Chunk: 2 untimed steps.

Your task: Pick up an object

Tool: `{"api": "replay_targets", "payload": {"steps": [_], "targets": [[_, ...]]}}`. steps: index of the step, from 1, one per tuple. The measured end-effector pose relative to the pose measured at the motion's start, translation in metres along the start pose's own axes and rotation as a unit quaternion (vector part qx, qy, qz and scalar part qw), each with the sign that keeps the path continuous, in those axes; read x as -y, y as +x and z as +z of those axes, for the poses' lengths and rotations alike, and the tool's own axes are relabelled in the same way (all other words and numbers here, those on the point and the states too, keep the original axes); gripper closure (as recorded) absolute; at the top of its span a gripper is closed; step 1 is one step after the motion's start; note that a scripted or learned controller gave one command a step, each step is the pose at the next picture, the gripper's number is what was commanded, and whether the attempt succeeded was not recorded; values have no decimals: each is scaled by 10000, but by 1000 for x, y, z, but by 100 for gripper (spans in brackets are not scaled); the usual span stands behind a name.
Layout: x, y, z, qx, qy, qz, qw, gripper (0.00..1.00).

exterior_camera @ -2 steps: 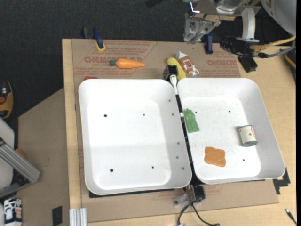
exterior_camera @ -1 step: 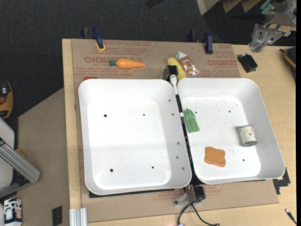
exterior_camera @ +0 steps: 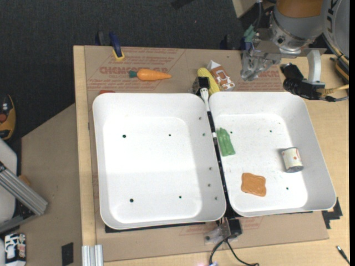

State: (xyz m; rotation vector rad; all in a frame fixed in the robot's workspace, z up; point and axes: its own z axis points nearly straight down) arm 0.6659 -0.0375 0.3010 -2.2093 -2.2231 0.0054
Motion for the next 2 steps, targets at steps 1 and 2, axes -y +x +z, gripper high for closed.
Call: {"api": "replay_targets", "payload": {"steps": [1,2], "targets": [[2,53,-54,6,-79,-1,10000,100],[20,157,22,1,5,-17,10000,100]]}}
